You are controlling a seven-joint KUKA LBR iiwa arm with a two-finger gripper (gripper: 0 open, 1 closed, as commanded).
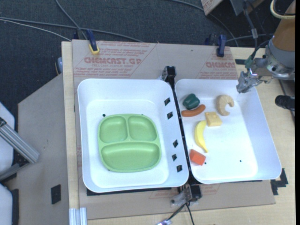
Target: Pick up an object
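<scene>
Hand (244,84) is hovering over the far right corner of the right bin (262,139), hanging off the grey arm (281,55) that's reaching in from the right side. Honestly can't tell whether it's open or closed, it's too small and blurry from this angle. Nothing is sitting in it as far as the view shows, so the pick isn't done yet.

All the candidates are lying in the right bin: a croissant (225,104) nearest the hand, a cheese wedge (213,120) just below it, a banana (201,136), a sausage (193,111) touching a dark green vegetable (191,100), and an orange-red piece (197,157) down by the divider. The left bin (89,125) is carrying a green divided plate (129,142).

So it's looking like early days: the whole approach, descent and grab is what's left. The croissant is probably the easiest reach from there.
</scene>
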